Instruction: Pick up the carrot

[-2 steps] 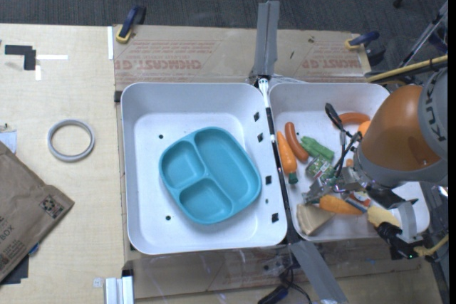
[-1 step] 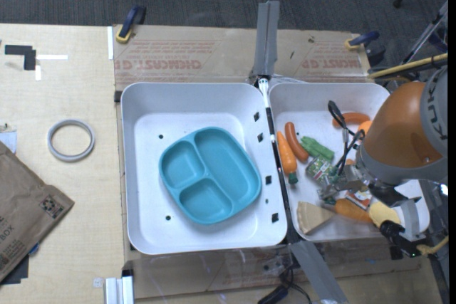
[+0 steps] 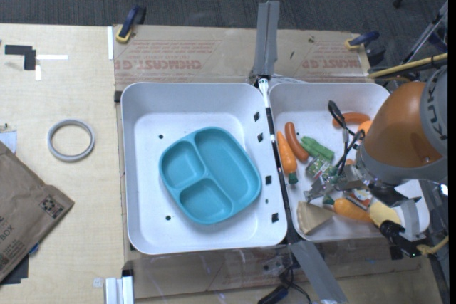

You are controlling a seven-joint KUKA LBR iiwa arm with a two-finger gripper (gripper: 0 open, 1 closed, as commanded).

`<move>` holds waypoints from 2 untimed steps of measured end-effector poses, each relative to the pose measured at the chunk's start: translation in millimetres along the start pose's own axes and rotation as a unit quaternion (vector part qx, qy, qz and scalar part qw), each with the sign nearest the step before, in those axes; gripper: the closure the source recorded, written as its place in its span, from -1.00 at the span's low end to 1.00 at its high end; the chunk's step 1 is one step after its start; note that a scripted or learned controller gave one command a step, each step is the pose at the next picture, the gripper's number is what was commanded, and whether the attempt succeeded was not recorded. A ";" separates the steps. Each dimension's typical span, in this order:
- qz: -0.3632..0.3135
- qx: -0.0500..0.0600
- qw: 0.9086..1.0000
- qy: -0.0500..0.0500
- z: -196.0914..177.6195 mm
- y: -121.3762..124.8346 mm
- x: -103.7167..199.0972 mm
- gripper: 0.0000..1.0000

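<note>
End effector (image 3: 322, 189) right of carrot (image 3: 286, 154), apart, right bin (image 3: 313, 92).

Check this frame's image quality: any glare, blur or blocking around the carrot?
Camera view: even, soft light, faint shadows; carrot reasonably sharp, no glare; the arm blocks part of the right bin; gripper area is cluttered and slightly soft.
</note>
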State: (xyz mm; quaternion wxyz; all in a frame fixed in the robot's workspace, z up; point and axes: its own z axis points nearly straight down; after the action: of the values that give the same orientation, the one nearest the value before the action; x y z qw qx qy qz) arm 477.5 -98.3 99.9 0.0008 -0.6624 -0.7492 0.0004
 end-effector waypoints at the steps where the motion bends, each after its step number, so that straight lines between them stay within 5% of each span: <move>1: 0.038 -0.001 0.999 0.000 8.5 -3.4 -27.1 -1.00; 2: 0.057 0.001 0.998 0.007 8.2 -6.2 -63.4 -1.00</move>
State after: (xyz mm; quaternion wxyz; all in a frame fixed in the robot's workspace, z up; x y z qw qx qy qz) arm 479.1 -162.0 91.7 0.0069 -0.7040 -0.7102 -0.0039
